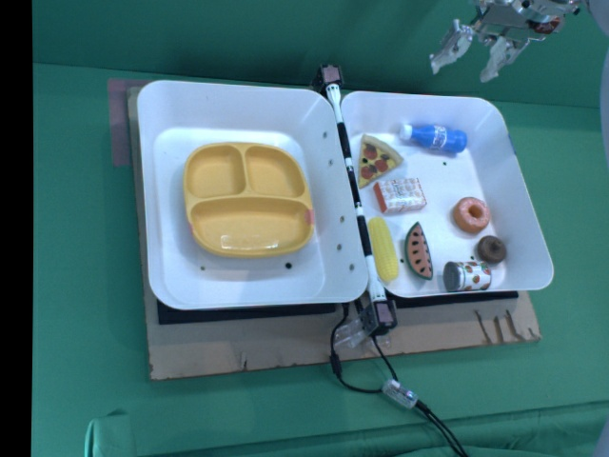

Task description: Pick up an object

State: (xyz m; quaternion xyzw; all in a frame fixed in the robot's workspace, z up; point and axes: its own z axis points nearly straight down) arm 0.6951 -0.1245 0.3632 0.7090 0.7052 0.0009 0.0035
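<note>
Hovering above the far right corner of the right bin (519,150), my end effector (473,58) hangs with its fingers spread wide and nothing between them. Below it lie a blue bottle (434,138), a pizza slice (377,157), a wrapped snack (400,195), a donut (471,214), a chocolate donut (491,248), a can (466,276), a melon slice (418,250) and a corn cob (383,249). The left bin (162,112) holds a yellow tray (247,199). Both bins sit on the green tabletop (86,255).
</note>
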